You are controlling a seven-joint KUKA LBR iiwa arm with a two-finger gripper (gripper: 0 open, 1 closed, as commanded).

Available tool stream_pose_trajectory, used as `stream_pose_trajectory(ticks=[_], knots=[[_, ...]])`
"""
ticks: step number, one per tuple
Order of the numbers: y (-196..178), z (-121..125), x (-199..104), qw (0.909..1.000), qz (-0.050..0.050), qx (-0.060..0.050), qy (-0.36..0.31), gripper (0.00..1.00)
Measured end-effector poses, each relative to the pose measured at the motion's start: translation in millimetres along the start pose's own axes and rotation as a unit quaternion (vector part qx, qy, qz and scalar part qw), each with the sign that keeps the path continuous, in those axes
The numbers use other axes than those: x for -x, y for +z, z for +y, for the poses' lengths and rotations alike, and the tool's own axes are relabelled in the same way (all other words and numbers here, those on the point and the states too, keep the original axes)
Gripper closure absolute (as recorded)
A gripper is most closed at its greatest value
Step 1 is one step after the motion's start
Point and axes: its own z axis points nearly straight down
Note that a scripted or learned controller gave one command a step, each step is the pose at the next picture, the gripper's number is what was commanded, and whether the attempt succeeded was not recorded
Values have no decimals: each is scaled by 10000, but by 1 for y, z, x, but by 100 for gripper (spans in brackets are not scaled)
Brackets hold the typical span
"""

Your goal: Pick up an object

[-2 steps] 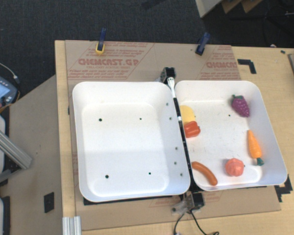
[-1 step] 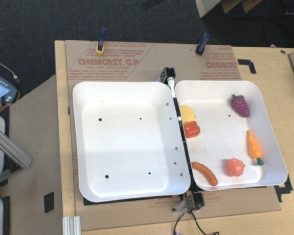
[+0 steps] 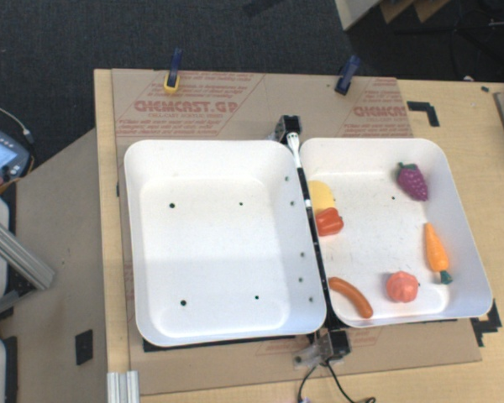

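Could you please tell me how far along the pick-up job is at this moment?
Nothing looks done yet. All the toy foods lie in the right white bin: purple grape bunch, orange carrot, pink round fruit, orange-red sausage, and a yellow piece touching a red piece by the inner wall. Nothing is in hand. The whole pick remains.

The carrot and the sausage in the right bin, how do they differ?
The carrot is bright orange with a small green tip, while the sausage is a darker red-orange all over. The carrot lies nearly up and down the picture by the right bin's right wall; the sausage lies at a slant near the front wall. The carrot tapers; the sausage keeps an even thickness with rounded ends. Both are long, slim toy foods lying flat.
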Motion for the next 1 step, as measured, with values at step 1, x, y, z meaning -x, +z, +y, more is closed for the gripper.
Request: stream_pose_trajectory(ticks=[1], knots=[[-11, 1, 1, 10000, -21, 30, -4, 100]])
